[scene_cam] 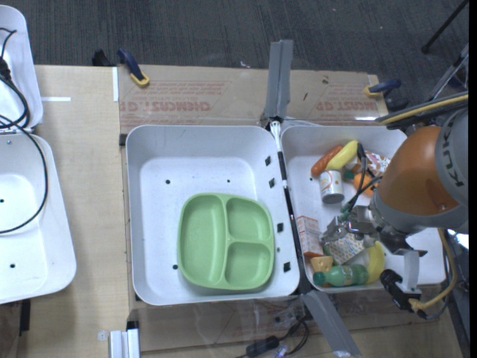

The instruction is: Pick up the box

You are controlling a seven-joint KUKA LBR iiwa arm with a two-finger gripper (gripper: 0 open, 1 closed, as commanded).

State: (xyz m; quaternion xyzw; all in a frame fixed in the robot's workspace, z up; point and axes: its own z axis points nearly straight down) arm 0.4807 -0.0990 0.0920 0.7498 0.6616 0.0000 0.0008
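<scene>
Since the box [306,234] lies against the right bin's [293,171] left wall, just beside the gripper [344,233], whose grip I cannot tell, it could snag the crumpled silver packet [345,249] instead

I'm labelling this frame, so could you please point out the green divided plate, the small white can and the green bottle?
green divided plate [226,241]: camera view, centre ridge.
small white can [332,186]: camera view, its side.
green bottle [344,276]: camera view, mid-body.

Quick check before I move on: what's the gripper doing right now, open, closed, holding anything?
Gripper: cannot be told. It is down among the clutter in the right bin, near the box, and nothing is visibly held.
</scene>
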